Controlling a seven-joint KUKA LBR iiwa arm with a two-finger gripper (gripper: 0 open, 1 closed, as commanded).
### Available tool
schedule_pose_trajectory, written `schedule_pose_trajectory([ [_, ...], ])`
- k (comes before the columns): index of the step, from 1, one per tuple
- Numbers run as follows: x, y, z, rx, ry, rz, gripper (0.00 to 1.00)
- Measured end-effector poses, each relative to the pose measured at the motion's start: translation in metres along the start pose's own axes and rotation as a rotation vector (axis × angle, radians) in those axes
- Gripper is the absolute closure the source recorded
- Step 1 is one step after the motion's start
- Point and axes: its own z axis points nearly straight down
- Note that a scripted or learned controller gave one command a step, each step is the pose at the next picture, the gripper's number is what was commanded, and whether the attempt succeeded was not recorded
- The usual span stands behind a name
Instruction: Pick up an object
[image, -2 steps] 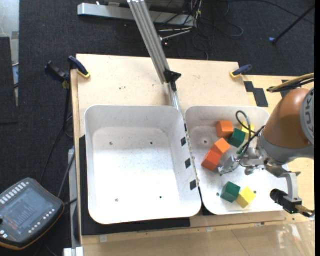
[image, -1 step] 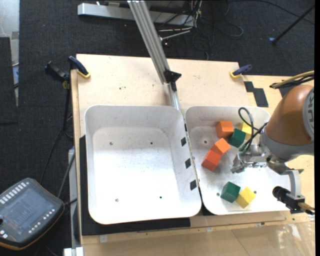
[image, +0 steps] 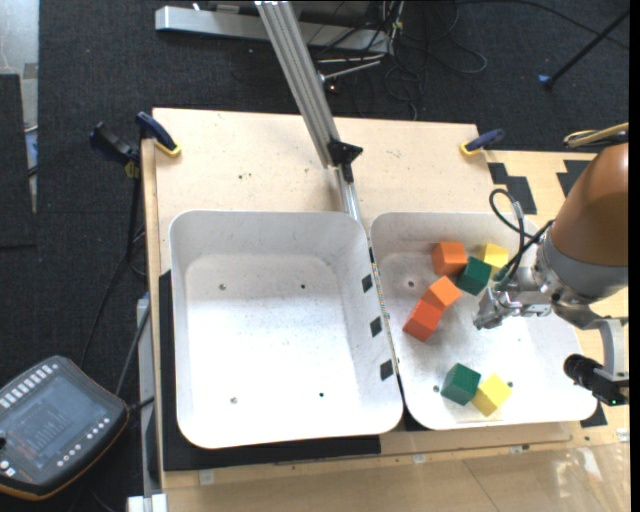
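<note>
Overhead, the arm (image: 590, 235) reaches from the right edge over the right bin (image: 560, 400); its gripper (image: 490, 312), grip state indiscernible, hangs beside the green block (image: 475, 275) near orange blocks (image: 432, 305).

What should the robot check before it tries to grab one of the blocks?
1. Blocks in reach: ok. All lie in the right white plastic bin, on the arm's side.
2. End effector placement: not ok. It sits over bare bin floor, between the blocks.
3. Nearest target: ok. The long orange block lies just to its left in the camera view.
4. Room around that target: ok. It touches no other block.
5. Crowding elsewhere: not ok. The green cube touches the yellow cube.
6. Finger opening: cannot tell.
</note>
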Motion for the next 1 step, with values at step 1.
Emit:
schedule_pose_trajectory([
  [1, -0.0002, 0.0024, -0.0534, 0.0, -0.001, 0.0, 1.0],
])
